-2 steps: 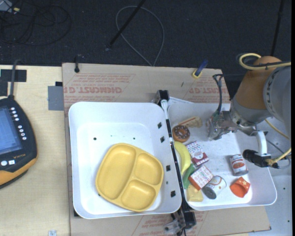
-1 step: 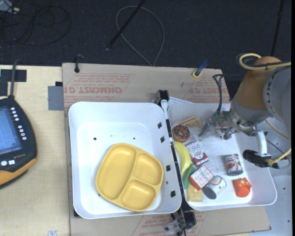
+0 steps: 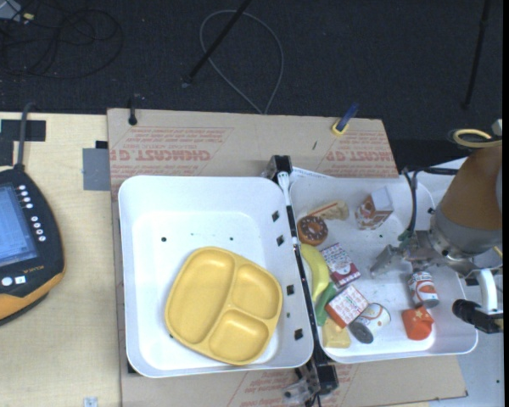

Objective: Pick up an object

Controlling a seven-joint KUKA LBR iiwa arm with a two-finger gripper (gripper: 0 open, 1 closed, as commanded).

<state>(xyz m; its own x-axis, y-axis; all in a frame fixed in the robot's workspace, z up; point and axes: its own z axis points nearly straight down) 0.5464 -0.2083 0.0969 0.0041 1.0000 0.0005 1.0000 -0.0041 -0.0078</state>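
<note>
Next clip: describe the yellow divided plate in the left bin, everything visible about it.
The yellow divided plate lies flat, right side up, on the floor of the left bin, toward the front right corner. It is one plain pale yellow, smooth like plastic, with rounded corners and a raised rim. Ridges split it into three compartments: one long one on its left and two smaller ones on its right. It sits rotated askew to the bin walls. Nothing lies in it.
</note>
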